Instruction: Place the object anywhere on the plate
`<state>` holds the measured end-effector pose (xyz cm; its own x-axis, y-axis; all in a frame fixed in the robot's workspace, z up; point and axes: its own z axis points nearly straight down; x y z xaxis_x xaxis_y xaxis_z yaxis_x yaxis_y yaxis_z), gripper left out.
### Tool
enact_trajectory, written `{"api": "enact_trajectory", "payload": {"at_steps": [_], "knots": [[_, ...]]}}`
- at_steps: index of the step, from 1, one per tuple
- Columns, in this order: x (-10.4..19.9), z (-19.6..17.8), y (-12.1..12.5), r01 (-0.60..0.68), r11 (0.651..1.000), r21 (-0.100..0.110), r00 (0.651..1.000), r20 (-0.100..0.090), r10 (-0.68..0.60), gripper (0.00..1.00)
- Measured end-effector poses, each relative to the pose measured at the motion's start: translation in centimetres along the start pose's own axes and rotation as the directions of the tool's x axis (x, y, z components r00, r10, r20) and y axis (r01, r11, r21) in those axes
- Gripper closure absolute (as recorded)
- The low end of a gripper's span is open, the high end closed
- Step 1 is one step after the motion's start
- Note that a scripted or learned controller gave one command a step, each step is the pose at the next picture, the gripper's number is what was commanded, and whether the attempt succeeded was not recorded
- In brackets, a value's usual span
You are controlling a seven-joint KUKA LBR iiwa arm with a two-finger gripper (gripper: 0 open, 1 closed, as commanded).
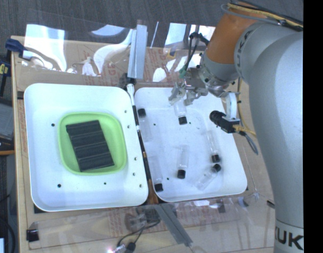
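We take the green plate (117, 141) in the left bin (37, 104) as our landmark; a dark ribbed block (89, 145) lies flat across its middle.

Right of the plate, in the right bin (233, 181), lie clear vials with black caps, and these we judge to be the task's objects. Nearest the camera we count one vial (208, 176) at the bin's lower right, one (181, 162) a little closer to the plate, and one (213, 147) just above the first. Further off lies another vial (180, 114), directly under the gripper (183, 96), and beyond the plate's far right corner a vial (142, 117) by the divider. That makes five vials (a sixth cap by the near wall is too small to be sure of), one plate, one block, two bins.

We cannot tell whether the gripper is spread or closed; nothing visibly sits between its tips, and it hangs well right of the plate.

What could go wrong: clear, round vials may roll or slip from a pinch, and the block covers much of the plate, so a vial dropped there might bounce off onto the bin floor.
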<state>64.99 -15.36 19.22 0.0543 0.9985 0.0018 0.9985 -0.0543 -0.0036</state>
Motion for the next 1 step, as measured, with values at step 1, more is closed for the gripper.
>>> {"api": "enact_trajectory", "payload": {"at_steps": [1], "knots": [[0.0, -0.01, 0.0, 0.0, 1.0, 0.0, 1.0, 0.0, 0.0, 0.0]]}}
